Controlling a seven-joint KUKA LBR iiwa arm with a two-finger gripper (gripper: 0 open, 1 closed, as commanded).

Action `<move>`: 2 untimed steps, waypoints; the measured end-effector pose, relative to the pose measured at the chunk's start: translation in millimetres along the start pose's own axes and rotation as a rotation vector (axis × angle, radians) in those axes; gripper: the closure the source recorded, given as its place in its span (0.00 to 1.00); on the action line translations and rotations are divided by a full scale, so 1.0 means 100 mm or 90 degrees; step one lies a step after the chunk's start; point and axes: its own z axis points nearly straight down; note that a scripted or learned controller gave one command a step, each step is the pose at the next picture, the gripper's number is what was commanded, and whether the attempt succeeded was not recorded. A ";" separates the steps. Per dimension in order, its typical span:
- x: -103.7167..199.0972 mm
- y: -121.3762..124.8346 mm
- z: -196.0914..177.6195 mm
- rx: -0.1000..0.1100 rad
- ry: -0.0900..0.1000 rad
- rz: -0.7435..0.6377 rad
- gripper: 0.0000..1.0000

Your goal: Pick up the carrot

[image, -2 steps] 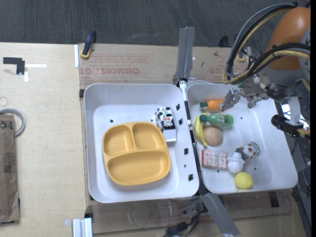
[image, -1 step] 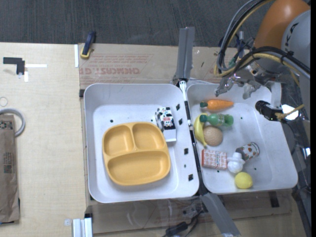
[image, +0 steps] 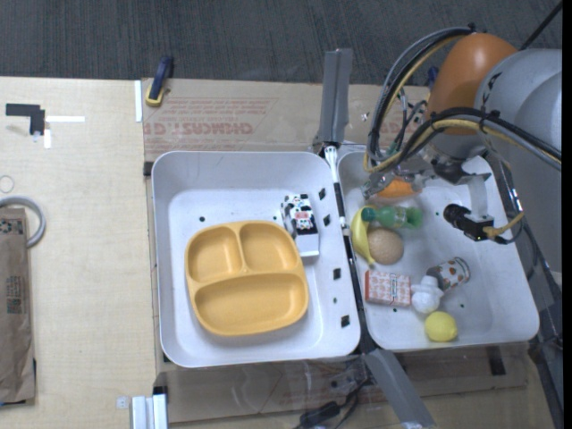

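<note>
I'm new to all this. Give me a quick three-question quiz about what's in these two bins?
1. True or false: the yellow divided plate lies in the left bin.
2. Which fruit lies nearest the right bin's front edge? A) lemon B) banana C) carrot
3. Fill in: the gripper is right above the ____.

Key: 1 true; 2 A; 3 carrot.

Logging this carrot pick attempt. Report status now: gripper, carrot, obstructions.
Gripper low over right bin's far-left corner, fingers hidden by cables. Carrot directly under it, grasp unconfirmed. Green bottle and banana crowd close beside.
</note>
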 end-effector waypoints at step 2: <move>-0.17 -0.05 -1.15 0.005 0.002 -0.047 0.00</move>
